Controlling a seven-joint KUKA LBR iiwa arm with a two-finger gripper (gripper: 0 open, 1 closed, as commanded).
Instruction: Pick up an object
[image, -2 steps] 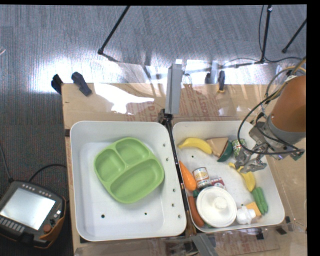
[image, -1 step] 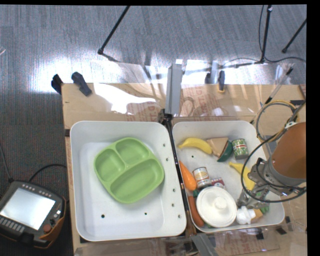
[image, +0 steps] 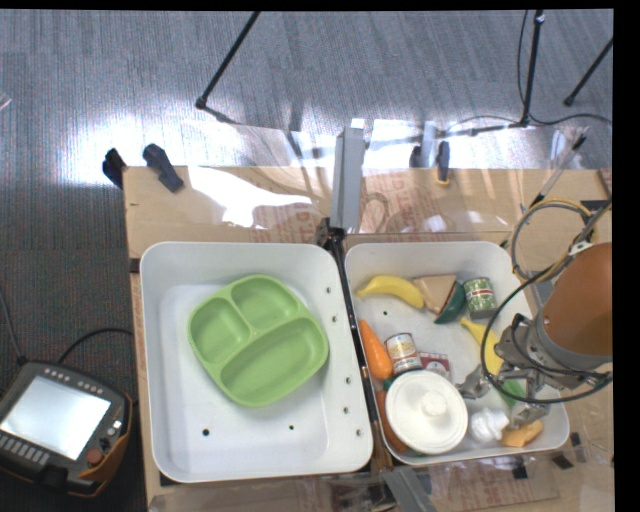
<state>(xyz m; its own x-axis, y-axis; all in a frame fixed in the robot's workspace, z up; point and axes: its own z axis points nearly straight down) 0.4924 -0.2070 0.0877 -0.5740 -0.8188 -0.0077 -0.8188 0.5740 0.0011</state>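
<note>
White plastic bins sit side by side on the wooden surface (image: 240, 200). The left bin (image: 165, 400) carries one green divided plate (image: 258, 338). The right bin (image: 400, 248) holds the clutter the arm must choose from.

The arm's gripper (image: 505, 392) hangs low over the right bin's near right corner, among the small things there. I can make out metal parts of it beside a green scrap, but whether they are spread or closed I cannot tell, and nothing can be seen pinched in it.

Counting what lies in the right bin: one whole banana (image: 391, 289) at the far side, one carrot (image: 375, 349) along the left wall, two small cans, one with a green label (image: 480, 296) and one with a red label (image: 402, 351), one white round lid (image: 427, 411) with a knob, one tan wedge like a slice of bread (image: 436, 291), and one orange-yellow lump (image: 522, 434) at the near right corner. A white crumpled thing (image: 486, 427) lies just beside that lump; what it is I cannot say.

To my eye, the grasp is only being lined up. It would go best if the arm settled on one piece lying apart from the others, came straight down over its middle, and closed across its narrow side. The lump in the corner is touching or nearly touching the bin wall, so a grip there risks striking the rim.
</note>
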